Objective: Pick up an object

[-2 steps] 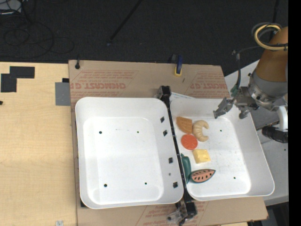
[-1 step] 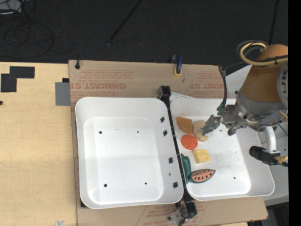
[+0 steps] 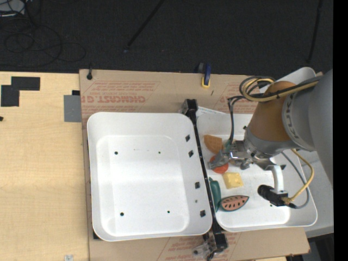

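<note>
The left bin [image 3: 142,173] is sitting beside the right bin [image 3: 261,213], where the arm [image 3: 288,118] is reaching in. Its gripper [image 3: 222,161] is hanging low over a red object [image 3: 220,168] — whether it is grasping anything, I cannot tell. Lying around it are an orange piece [image 3: 213,142] behind, a yellow block [image 3: 234,180] just beside, and a leaf-shaped orange-green toy [image 3: 232,203] nearer the front.

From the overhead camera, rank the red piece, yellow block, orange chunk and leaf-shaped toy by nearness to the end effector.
1. Red piece, right beneath the end effector.
2. Yellow block and orange chunk: too close to call, one toward the bin's front, one toward its back.
3. Leaf-shaped toy, at the right bin's front.
</note>
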Controlling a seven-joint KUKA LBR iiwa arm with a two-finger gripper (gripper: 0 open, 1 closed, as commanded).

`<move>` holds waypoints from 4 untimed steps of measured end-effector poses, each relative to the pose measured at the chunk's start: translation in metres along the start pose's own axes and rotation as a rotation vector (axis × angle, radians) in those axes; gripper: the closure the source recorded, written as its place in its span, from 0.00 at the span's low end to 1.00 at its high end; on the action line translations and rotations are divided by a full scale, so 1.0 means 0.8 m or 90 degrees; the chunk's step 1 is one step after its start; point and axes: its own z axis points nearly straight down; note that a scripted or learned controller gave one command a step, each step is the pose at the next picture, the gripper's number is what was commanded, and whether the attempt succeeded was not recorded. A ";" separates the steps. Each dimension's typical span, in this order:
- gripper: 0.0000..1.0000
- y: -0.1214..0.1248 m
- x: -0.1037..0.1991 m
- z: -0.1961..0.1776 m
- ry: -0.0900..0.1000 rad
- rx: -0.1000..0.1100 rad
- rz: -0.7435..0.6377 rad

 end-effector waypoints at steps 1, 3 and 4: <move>1.00 0.001 -0.003 -0.021 0.001 -0.001 0.004; 1.00 -0.030 0.174 -0.275 0.001 -0.005 -0.006; 1.00 -0.072 0.180 -0.276 -0.001 0.002 -0.001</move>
